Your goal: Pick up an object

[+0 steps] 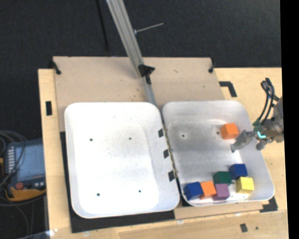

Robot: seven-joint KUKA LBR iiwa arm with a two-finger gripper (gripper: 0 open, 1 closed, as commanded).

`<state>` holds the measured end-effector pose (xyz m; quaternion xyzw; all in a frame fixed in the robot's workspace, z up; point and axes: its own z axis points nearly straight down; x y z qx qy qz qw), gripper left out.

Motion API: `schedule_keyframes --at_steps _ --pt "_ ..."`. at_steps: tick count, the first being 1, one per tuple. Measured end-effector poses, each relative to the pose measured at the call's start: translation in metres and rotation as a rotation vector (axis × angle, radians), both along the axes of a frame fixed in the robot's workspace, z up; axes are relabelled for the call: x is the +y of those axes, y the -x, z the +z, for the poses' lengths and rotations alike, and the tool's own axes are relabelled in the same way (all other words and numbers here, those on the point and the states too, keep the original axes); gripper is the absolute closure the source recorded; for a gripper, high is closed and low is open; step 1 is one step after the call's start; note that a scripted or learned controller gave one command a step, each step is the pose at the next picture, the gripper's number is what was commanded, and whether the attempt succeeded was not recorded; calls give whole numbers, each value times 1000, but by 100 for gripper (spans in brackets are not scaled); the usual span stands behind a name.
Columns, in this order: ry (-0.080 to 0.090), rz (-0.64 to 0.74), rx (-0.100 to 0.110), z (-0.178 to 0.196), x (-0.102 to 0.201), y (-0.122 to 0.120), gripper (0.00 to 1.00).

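Observation:
The right bin (198, 117) holds several small cubes. An orange cube (229, 131) lies alone near its right side. Along the front edge sit a blue cube (193, 190), a second orange cube (208, 189), a purple cube (221, 191), a green cube (222, 177), a yellow cube (245, 185) and another blue cube (238, 170). My gripper (249, 143) hangs over the bin's right rim, just below and to the right of the lone orange cube. It is open, with nothing between its fingers (238, 142).
The left bin (114, 157) lies beside the right one, with a row of clips between them. A slanted metal rail (129, 41) rises from the back of the bench. A control pendant (24, 167) and cables lie off the bench at the left.

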<state>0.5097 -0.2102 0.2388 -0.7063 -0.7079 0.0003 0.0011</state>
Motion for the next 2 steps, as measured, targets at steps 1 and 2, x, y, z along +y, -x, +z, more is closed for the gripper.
schedule_keyframes --at_steps 1,2 --pt "1 -1 -4 2 0 -1 0" --pt "2 -5 1 -42 4 1 0"
